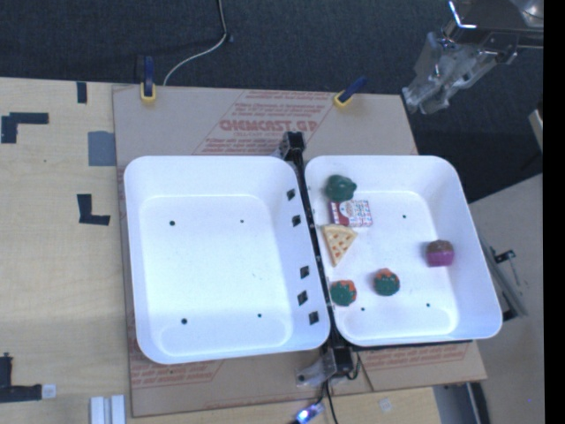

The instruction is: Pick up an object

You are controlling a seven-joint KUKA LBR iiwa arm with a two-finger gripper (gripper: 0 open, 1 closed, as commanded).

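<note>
The right bin point(459, 193) holds several small objects. A dark green lump point(340, 186) lies near its back left. Below it sit a red and white packet point(351, 212) and a yellow cheese wedge point(337, 241). Two green and red pieces point(343, 292) point(386, 282) rest nearer the front. A purple piece point(440, 253) lies at the right side. My gripper point(430, 91) hangs high at the upper right, beyond the bin's back edge and well apart from every object. Nothing shows between its fingers.
The left bin point(141, 237) stands beside the right one, joined by a black hinge strip point(305, 254). Both rest on a cardboard sheet point(256, 122) held by two clamps point(146, 82) point(350, 91). A white cable point(199, 56) trails at the back.
</note>
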